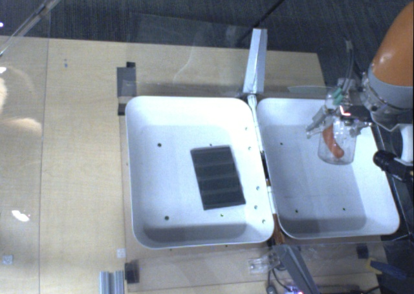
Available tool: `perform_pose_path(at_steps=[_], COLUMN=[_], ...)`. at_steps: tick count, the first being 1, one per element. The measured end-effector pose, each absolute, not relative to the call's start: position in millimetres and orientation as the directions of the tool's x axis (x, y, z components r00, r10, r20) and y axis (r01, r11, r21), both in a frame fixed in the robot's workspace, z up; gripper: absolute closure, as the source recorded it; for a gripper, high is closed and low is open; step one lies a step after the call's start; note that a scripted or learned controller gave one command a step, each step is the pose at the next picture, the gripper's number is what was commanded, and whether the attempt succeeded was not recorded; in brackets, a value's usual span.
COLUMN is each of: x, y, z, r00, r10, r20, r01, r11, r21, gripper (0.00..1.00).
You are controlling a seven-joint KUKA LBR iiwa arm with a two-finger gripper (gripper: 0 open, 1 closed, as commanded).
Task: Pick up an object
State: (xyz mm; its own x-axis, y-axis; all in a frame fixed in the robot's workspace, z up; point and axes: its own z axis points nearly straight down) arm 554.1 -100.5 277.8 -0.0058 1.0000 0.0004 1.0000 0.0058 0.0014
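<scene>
- No brand, label or legible writing showed on anything in the camera view.
- The left shallow white plastic bin (139,176) held one flat dark grey ribbed rectangular pad (217,177), lying slightly turned near the bin's middle and apart from every wall.
- The right shallow white plastic bin (304,212) stood just beside the left one, their rims touching along the centre.
- A clear, cup-shaped transparent object with an orange-red piece inside it (336,145) sat in the upper right part of the right bin — whether it rested on the floor or hung raised could not be told.
- The two-finger gripper (339,118) was directly above that clear object, at its top; its fingers were lost among cables and glare, so whether they were spread, closed or pinching the object could not be told.
- The grey arm with its orange band (396,60) reached in from the right and covered the right bin's far corner.
- Both bins rested on a pale wooden bench (71,176); an upright grey metal post (255,66) stood behind the seam between them, and a small black bracket (127,79) sat at the left bin's far corner.
</scene>
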Motion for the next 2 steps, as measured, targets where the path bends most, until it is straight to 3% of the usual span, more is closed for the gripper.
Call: perform_pose_path(at_steps=[1, 2], x=[529.8, 565.5], y=[-89.2, -148.6], z=[334.0, 262.4], r00=[-0.108, -0.115], r10=[0.994, 0.993], r20=[-0.001, 0.0], r01=[0.994, 0.993], r11=[0.108, 0.115], r21=[0.008, 0.0], gripper=[0.0, 0.0])
